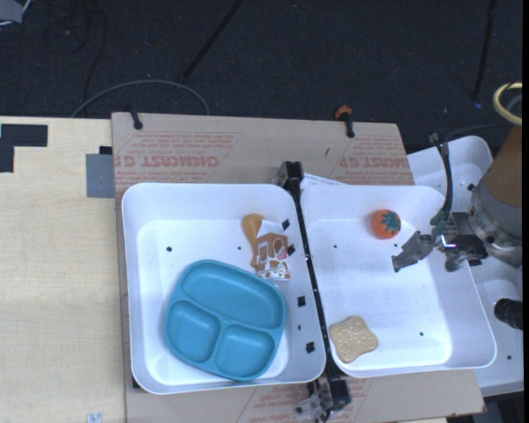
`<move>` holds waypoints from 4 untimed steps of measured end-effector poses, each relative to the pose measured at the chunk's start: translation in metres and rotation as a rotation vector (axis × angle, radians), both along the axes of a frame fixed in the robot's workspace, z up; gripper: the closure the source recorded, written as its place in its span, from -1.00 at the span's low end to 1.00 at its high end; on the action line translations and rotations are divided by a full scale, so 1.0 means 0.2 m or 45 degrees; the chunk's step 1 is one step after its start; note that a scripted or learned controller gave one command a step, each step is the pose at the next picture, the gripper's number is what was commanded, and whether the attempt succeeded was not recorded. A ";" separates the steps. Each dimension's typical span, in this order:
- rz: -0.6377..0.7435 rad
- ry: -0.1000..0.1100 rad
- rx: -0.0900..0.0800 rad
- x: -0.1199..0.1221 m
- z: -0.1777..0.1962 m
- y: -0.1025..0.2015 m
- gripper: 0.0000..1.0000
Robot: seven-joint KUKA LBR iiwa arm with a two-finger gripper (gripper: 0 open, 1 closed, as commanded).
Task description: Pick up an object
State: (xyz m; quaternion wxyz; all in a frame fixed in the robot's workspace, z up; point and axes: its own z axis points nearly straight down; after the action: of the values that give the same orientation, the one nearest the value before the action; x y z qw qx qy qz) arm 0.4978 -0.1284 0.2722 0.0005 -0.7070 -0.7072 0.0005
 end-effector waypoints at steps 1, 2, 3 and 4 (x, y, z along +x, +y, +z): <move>0.000 0.011 0.004 -0.01 -0.31 0.04 -1.00; -0.001 0.008 0.003 0.00 -0.53 0.02 -1.00; -0.001 0.010 0.004 0.00 -0.85 0.01 -1.00; -0.010 0.006 0.003 0.00 -0.78 0.01 1.00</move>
State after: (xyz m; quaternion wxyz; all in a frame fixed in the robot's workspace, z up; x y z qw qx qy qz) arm 0.4977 -0.1273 0.1153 0.0030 -0.7097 -0.7045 0.0015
